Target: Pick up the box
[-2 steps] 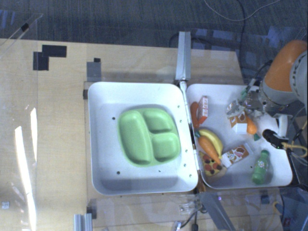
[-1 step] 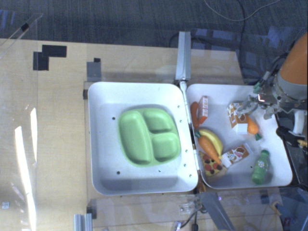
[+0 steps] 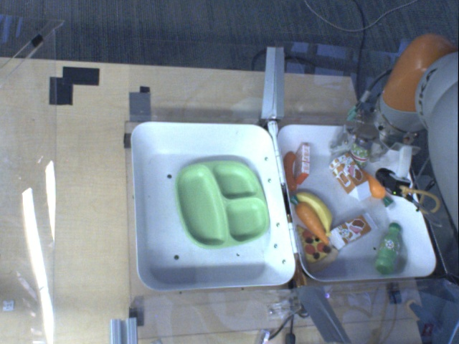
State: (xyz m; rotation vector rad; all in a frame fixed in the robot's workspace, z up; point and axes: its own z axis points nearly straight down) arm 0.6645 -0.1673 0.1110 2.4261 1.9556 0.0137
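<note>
We saw the arm (image 3: pixel 430 84) reach in over the right bin (image 3: pixel 423 264), its gripper (image 3: pixel 363 147) low at that bin's far side. It sat directly above a small orange-and-white box (image 3: pixel 348 170), the nearest of 2 such boxes; we could not tell how its claw stood or whether it touched the box. The second box (image 3: pixel 351 231) lay nearer the bin's front, just beside a banana (image 3: pixel 317 208) and a carrot (image 3: pixel 310 221). A green bottle (image 3: pixel 388 248) lay at the bin's front right corner. In the left bin (image 3: pixel 143 192) rested a green divided tray (image 3: pixel 222 203) with 3 compartments.
</note>
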